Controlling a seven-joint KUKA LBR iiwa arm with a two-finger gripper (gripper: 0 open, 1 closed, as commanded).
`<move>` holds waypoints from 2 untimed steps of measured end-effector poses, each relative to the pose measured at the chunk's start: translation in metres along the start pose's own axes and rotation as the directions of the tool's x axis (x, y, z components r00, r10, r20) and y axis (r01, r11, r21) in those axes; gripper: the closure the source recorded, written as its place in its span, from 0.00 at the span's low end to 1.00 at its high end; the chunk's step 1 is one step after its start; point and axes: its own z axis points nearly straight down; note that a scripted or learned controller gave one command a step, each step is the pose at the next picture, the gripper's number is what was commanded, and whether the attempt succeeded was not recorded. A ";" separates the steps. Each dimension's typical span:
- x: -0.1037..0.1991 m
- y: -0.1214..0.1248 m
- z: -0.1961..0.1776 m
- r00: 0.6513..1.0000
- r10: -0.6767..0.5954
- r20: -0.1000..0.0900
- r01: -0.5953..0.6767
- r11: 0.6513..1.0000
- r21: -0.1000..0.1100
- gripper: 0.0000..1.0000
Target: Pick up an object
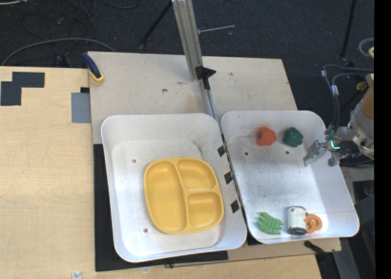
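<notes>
We are approaching, not yet grasping; our gripper [319,152] is hanging at the right bin's [275,177] right rim, near the green toy [293,137], a small rounded lump beside the orange ball [265,136]; whether the claw is spread we cannot tell; next we are needing to descend over it.

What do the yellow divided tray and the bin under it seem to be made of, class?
Yellow divided tray: probably moulded plastic, going by its even colour, rounded compartment walls and soft sheen. Left bin: likely thin formed plastic, white and matt, with rounded corners, a shallow raised rim and grey scuffing; coated metal cannot be ruled out.
</notes>
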 end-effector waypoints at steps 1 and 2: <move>0.000 0.001 -0.001 1.000 0.000 0.001 0.000 1.000 -0.003 0.00; 0.004 0.000 0.063 1.000 -0.001 -0.001 0.001 1.000 0.002 0.00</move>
